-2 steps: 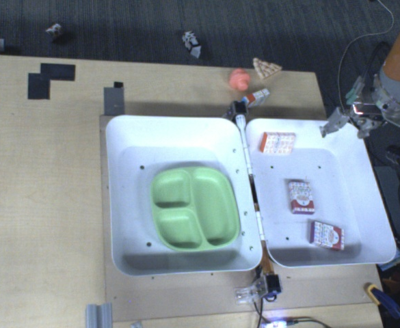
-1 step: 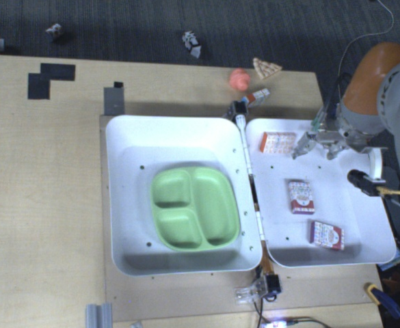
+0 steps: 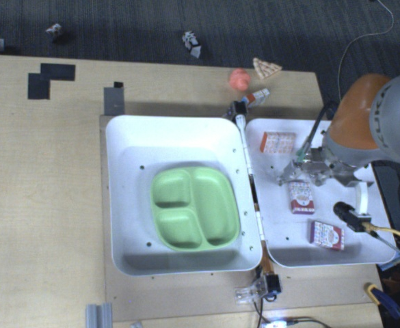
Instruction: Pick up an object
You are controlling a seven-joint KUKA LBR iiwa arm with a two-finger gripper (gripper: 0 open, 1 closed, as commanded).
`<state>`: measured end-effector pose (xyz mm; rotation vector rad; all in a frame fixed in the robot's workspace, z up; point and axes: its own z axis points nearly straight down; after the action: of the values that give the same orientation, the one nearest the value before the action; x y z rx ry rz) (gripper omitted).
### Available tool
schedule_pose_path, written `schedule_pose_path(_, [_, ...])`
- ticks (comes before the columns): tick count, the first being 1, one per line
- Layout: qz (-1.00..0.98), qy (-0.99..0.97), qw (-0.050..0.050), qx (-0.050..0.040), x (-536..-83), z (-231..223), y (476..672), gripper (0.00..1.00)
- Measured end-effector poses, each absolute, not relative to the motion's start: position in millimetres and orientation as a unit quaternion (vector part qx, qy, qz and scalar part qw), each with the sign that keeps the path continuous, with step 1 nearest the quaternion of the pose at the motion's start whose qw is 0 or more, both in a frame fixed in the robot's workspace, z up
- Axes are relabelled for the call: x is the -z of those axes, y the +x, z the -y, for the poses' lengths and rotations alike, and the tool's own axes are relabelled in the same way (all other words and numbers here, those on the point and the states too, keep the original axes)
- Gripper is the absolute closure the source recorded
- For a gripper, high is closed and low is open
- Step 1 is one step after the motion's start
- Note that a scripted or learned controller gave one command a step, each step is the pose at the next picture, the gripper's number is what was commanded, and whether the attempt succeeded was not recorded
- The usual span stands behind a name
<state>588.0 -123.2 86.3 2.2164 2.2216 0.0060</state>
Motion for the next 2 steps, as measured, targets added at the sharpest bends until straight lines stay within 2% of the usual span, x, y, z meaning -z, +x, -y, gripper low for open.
schedule_pose_path(1, [-0.708,0.706,0.005,-0.0040,-98.5,123.3,590.4,1.00])
schedule_pose_path(2, [-0.709,0.706,0.005,-0.0039,-98.5,123.3,590.3,0.00])
